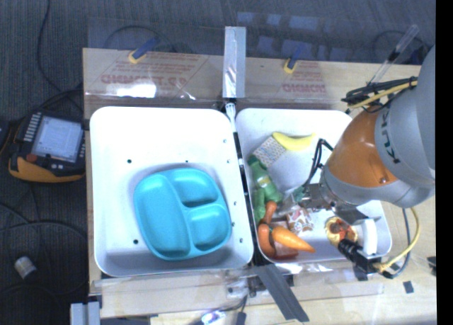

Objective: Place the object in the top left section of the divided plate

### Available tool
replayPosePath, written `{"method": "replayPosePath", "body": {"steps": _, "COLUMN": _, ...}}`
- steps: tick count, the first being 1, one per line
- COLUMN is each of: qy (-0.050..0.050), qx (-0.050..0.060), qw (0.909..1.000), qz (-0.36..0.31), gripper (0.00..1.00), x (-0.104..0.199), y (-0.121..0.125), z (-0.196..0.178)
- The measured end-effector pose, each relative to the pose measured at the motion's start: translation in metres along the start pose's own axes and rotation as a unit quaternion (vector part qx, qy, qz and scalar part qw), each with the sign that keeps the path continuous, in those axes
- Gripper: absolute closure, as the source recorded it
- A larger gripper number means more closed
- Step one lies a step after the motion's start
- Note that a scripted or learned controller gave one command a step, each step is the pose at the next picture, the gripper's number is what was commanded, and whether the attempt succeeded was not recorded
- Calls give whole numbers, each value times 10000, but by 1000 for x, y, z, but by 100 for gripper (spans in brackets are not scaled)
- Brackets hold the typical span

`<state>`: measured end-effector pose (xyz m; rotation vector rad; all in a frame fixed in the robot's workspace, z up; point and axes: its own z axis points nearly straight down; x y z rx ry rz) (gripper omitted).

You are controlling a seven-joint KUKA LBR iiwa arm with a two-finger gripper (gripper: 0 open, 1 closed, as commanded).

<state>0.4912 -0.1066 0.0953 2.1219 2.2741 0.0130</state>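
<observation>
Now, left to right: leaves plate [152,210] flat in left bin [113,146], open for a drop; shows the likely object, a carrot [287,238], down among right bin's [333,120] clutter [265,189]; hangs gripper [309,202] low over that heap to pick, grip impossible to tell.

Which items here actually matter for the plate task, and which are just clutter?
Job: blue divided plate; arm; one thing from the right bin, perhaps the carrot or the yellow piece, but I cannot tell which.
Lying about: handheld screen and small grey item on the floor.
</observation>
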Motion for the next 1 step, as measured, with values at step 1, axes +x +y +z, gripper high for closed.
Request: {"method": "replayPosePath", "body": {"steps": 1, "qy": 47, "qx": 36, "qw": 9988, "qz": -480, "gripper": 100, "x": 1, "y": 42, "z": 1}}
